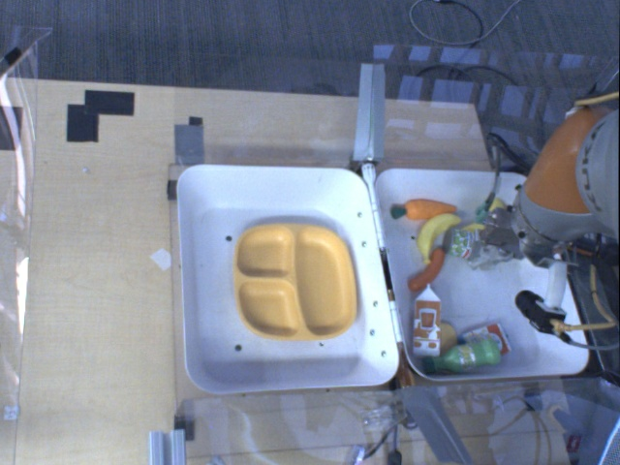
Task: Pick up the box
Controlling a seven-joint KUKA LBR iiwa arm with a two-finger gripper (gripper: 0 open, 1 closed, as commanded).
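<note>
The pincer (487,243), its state impossible to tell here, hangs over the right bin (572,361) well apart from the box (426,323), a small, probably light, crushable carton standing below-left, best gripped across its narrow sides.

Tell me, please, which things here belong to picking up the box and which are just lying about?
For the job:
- gripper, over the right bin
- small carton box, upright in that bin

Lying about:
- carrot
- banana
- sausage
- green bottle
- yellow divided tray in the left bin
</note>
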